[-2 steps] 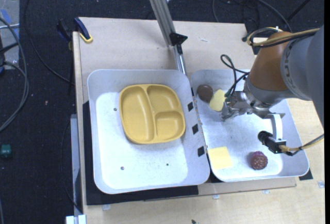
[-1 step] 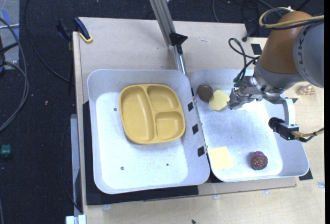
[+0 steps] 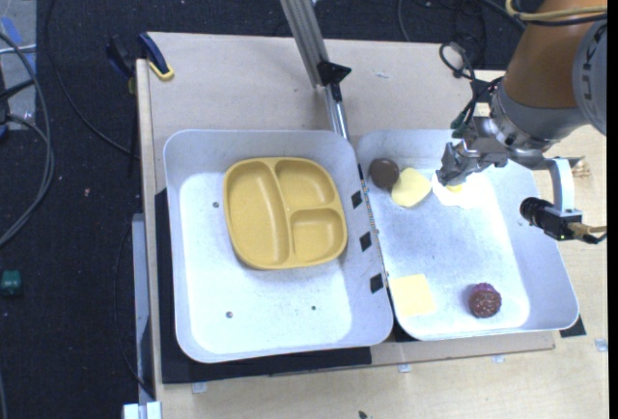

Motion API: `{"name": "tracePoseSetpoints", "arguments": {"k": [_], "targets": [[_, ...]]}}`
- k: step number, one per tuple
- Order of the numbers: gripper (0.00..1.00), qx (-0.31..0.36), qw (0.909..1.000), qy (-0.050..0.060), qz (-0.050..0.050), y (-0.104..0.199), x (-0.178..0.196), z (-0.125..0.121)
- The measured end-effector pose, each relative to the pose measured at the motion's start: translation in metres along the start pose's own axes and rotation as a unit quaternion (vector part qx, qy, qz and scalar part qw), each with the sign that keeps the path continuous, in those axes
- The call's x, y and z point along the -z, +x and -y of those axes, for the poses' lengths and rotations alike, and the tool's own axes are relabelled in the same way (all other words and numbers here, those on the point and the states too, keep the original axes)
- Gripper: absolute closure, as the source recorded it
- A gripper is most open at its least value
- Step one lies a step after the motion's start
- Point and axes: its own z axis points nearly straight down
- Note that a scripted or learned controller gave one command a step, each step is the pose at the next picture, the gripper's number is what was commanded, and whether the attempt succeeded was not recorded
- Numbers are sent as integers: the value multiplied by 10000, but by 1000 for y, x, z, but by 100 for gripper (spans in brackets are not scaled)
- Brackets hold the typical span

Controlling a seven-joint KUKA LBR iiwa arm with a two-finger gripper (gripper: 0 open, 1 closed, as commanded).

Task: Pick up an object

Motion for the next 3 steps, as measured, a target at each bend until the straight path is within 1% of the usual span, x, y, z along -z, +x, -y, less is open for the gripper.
{"name": "tracePoseSetpoints", "arguments": {"k": [1, 2, 3], "targets": [[100, -3, 10000, 2, 1, 0, 42, -2], [100, 21, 10000, 37, -12, 57, 25, -7], [100, 20, 10000, 34, -11, 108, 10, -21]]}}
